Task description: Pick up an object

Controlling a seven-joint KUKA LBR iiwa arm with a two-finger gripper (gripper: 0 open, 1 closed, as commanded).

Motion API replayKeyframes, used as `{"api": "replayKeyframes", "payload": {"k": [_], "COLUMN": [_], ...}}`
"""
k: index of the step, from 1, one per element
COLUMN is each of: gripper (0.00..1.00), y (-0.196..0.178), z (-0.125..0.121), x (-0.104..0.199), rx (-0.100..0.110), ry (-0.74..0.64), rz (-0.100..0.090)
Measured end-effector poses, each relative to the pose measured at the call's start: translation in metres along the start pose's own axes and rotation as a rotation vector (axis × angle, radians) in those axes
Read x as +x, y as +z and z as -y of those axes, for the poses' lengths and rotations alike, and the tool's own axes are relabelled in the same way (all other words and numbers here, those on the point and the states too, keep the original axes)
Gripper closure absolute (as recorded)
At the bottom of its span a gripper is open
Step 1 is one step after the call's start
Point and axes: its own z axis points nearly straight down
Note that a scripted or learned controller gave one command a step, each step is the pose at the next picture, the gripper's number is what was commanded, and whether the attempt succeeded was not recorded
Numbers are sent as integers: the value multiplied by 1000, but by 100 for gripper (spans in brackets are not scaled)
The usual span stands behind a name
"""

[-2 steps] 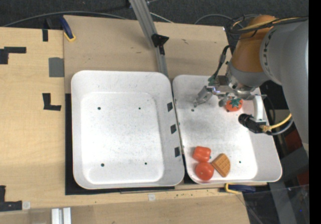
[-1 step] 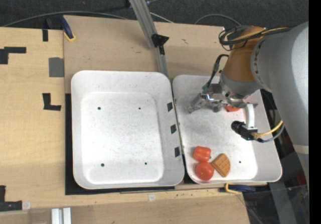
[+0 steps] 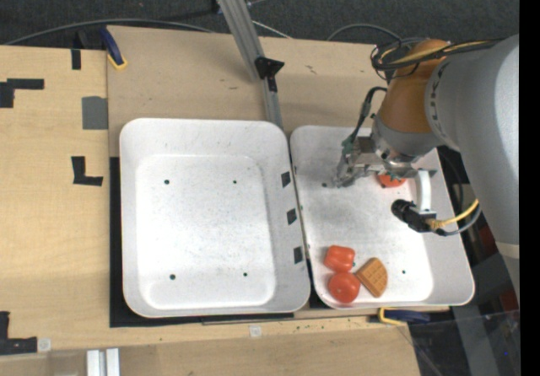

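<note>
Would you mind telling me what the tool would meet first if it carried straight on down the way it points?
Most likely the bare floor of the right bin; the tool points down over an unoccupied patch, though height is unclear.

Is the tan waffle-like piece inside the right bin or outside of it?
Inside. The tan piece lies on the right bin floor near its front edge, beside two red objects.

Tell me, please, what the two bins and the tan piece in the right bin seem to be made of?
Bins: likely matte white plastic, with rounded moulded rims and dark speckling. Tan piece: probably plastic or foam toy food, judging by its cracker-like, dull, ridged surface.
</note>
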Motion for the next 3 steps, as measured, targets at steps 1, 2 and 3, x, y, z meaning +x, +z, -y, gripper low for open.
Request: {"api": "replayKeyframes", "payload": {"k": [1, 2, 3], "gripper": [100, 100, 100], "y": [-42, -105, -116], "z": [-2, -3, -3], "x": [1, -3, -3], "rx": [-5, -8, -3], "ry": [1, 2, 2], "rz": [0, 1, 0]}}
